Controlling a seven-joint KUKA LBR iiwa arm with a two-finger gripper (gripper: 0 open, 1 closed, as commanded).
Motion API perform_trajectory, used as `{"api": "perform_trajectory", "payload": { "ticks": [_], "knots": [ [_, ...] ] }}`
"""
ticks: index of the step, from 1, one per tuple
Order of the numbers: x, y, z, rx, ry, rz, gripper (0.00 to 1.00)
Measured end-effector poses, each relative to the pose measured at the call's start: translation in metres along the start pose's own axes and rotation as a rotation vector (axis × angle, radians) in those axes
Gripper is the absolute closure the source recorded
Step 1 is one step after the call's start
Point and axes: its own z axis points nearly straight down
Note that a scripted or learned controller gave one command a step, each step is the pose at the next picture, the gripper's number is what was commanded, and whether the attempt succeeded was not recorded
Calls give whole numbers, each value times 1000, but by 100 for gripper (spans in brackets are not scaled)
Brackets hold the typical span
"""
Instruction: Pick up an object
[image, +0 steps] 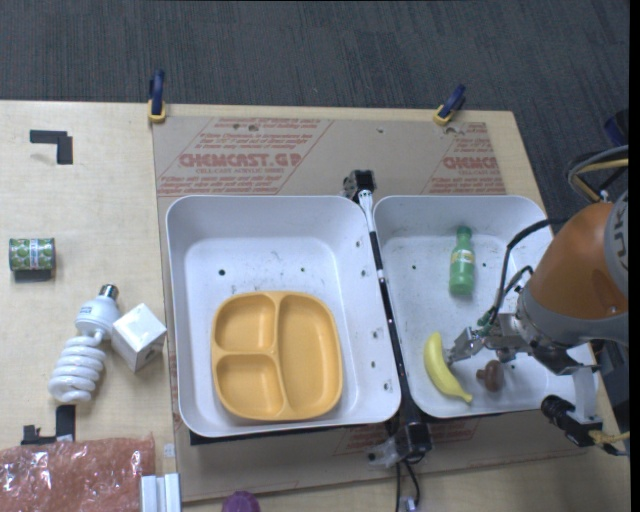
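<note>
Three items lay in the right bin (520, 215): green bottle (461, 262) far, banana (441, 368) and brown lump (490, 375) near. Fingers (468, 347) hovered beside the banana; spread could not be told.

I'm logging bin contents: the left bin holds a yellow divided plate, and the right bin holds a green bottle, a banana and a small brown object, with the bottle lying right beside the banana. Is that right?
Not quite. In the camera view the green bottle lies apart from the banana, toward the far side of the right bin; the banana lies at the near side. The rest holds: the yellow divided plate is in the left bin, and the small brown object is in the right.
</note>
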Motion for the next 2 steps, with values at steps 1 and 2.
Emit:
{"api": "perform_trajectory", "payload": {
  "ticks": [1, 2],
  "knots": [
    [-1, 1, -10, -3, -1, 2, 100],
    [-72, 21, -47, -2, -1, -1, 100]
  ]
}}
